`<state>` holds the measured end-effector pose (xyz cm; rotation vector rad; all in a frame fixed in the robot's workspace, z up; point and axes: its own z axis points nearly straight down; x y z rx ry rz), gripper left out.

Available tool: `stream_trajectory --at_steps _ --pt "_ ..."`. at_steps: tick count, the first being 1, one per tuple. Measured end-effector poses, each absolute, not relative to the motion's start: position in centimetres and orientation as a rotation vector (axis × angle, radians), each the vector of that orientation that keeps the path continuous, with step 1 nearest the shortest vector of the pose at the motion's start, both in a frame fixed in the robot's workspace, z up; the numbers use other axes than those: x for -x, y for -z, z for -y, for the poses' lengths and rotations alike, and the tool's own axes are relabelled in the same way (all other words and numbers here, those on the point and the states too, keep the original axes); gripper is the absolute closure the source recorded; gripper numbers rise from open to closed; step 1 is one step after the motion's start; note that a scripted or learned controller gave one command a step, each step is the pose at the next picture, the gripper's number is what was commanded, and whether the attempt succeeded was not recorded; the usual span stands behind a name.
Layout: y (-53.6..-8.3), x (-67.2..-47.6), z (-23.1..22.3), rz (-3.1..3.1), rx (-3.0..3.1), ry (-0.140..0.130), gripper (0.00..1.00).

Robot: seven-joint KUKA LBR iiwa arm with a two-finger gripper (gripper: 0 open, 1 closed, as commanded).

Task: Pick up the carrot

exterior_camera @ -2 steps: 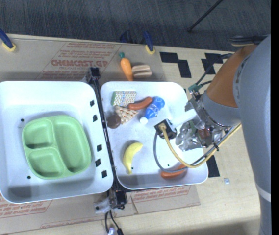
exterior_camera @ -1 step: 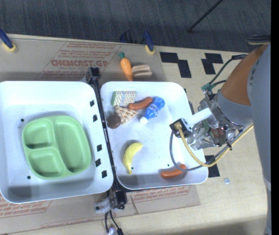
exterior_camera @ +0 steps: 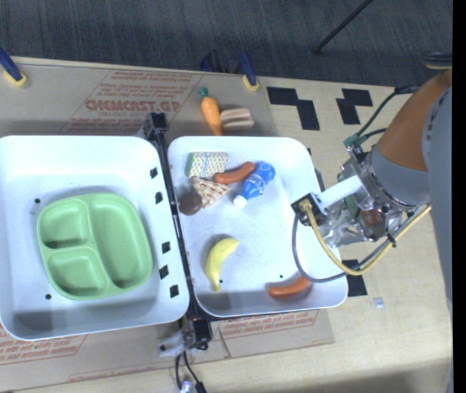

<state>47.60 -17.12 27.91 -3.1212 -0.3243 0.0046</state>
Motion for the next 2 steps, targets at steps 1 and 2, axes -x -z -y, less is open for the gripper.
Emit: stream_trajectory --at_steps 1,2 --pt "-23.1 -47.6 13.5 0.327 3.12 -0.008 1.0" --pt "-29.1 -47.7 12.0 0.334 3.121 -0.005 1.0"
